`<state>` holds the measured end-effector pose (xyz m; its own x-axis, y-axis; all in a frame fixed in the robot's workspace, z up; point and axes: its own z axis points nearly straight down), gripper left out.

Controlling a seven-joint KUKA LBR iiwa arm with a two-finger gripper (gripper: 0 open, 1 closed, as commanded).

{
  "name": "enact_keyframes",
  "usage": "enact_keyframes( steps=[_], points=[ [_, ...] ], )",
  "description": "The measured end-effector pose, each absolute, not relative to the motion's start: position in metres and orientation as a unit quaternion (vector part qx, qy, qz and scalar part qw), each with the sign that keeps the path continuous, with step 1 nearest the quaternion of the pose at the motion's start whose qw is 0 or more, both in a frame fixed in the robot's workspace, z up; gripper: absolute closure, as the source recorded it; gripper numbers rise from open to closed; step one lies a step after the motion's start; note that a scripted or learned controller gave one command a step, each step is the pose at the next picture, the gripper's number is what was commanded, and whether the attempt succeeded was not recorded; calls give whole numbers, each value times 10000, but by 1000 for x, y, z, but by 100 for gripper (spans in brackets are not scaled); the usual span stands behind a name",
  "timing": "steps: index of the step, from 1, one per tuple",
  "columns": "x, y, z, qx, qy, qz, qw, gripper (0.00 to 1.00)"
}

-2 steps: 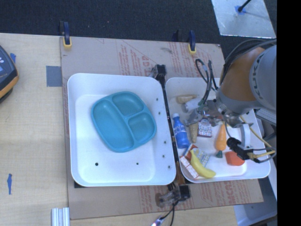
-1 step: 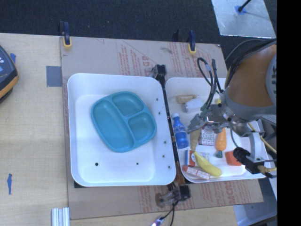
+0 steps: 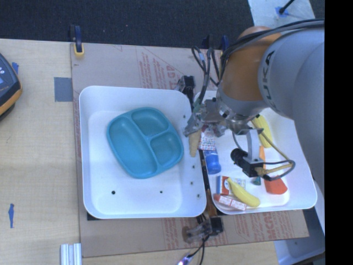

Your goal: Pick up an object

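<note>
The arm (image 3: 276, 70) takes up most of the upper part of the right bin (image 3: 300, 200), its orange band just above the wrist, with the gripper (image 3: 205, 127) low over the divide where the two bins meet. Taking that divide as the landmark: the left bin (image 3: 94, 197) lies to its left and holds a blue sectioned plate (image 3: 144, 141), which sits well clear of the divide, toward the bin's middle.

Right of the divide, in the right bin, the candidates for picking cluster near its lower end: a yellow banana (image 3: 244, 195) lying beside a small red-and-white box (image 3: 227, 200), and an orange piece (image 3: 276, 186) farther right. A blue bottle-like thing (image 3: 212, 163) lies almost against the divide, just below the gripper, and looks the likeliest target (a judgement only).

How far the jaws stand apart I cannot tell, nor whether anything is between them; the wrist hides that.

To do the step well, I would centre the gripper over the bottle's narrow width, keep off the bin wall at the divide, and descend straight, since a rounded body so close to a rim may roll or wedge.
</note>
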<state>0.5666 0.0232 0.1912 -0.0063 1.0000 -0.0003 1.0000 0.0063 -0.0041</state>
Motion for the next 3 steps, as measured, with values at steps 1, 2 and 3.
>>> enact_keyframes(
  steps=[1, 2, 3],
  points=[
    [540, 84, 191, -7046, -7096, 24, 17, 100],
    [497, 45, 231, -7061, -7081, 20, 20, 100],
    [567, 82, 236, -7054, -7088, 12, 12, 100]
  ],
)
